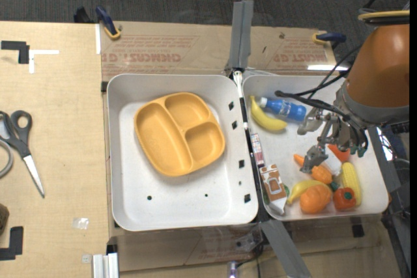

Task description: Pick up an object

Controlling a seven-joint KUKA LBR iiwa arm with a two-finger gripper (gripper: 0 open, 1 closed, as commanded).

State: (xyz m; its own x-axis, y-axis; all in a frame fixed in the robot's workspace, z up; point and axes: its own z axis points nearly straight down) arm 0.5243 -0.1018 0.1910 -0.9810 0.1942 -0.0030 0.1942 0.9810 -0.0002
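My gripper (pixel 308 148) hangs over the middle of the right bin (pixel 373 208), its two metal fingers (pixel 315 157) spread apart and pointing left, with nothing between them. Just below it lie a small orange carrot (pixel 320 173), an orange (pixel 315 199) and a small banana (pixel 298 189). A corn cob (pixel 350 176) and a red tomato (pixel 345 199) sit at the bin's front right. A red piece (pixel 339 152) is partly hidden under the wrist. Further back rest a larger banana (pixel 266 119) and a blue bottle (pixel 287 109).
The left bin (pixel 124 205) bears a yellow divided plate (pixel 179 133). A snack packet (pixel 272 181) and a thin stick (pixel 255 148) lie along the right bin's left wall. Scissors (pixel 23 146) lie on the wooden bench at far left. Cables trail from the arm.
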